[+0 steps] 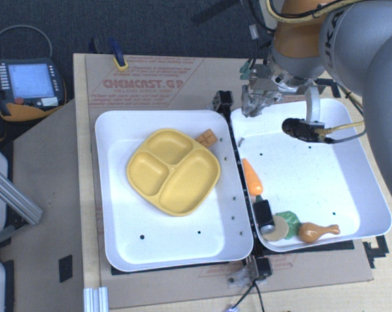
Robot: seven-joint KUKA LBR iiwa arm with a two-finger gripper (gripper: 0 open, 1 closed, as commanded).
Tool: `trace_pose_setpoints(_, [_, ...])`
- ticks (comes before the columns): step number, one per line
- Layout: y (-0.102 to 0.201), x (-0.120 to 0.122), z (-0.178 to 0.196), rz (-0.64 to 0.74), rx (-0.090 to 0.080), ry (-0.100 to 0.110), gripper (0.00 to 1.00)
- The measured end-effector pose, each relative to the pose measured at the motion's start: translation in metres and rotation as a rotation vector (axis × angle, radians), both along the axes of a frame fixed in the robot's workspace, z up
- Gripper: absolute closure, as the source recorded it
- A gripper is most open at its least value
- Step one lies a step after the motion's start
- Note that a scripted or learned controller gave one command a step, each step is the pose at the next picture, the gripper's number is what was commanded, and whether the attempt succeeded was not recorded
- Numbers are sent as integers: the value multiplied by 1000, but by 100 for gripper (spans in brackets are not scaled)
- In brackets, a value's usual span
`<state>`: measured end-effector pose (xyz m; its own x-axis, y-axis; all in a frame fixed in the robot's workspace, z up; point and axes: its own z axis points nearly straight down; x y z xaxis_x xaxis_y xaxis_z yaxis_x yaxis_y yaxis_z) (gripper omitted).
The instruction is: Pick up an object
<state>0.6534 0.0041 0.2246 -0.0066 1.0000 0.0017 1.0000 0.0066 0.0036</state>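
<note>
My gripper (255, 106) hangs over the far left corner of the right bin (365, 194), open, with nothing between its fingers. In the right bin an orange carrot (251, 177) lies along the left wall, well in front of the gripper. At the near left corner lie a black piece (262, 212), a tan disc (277, 229), a green object (289, 220) and a brown drumstick-shaped toy (318, 229). The left bin (111, 194) holds a yellow divided plate (173, 171), with a small brown block (207, 138) at its far right edge.
A black fitting with a yellow cable (305, 130) hangs from the arm over the far part of the right bin. The bins stand on a cardboard sheet (156, 80). A teach pendant (28, 86) lies off the bench at the far left.
</note>
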Motion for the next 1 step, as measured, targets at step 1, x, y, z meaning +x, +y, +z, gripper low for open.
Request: trace_pose_setpoints(1, [57, 10, -4, -2, -1, 1, 100])
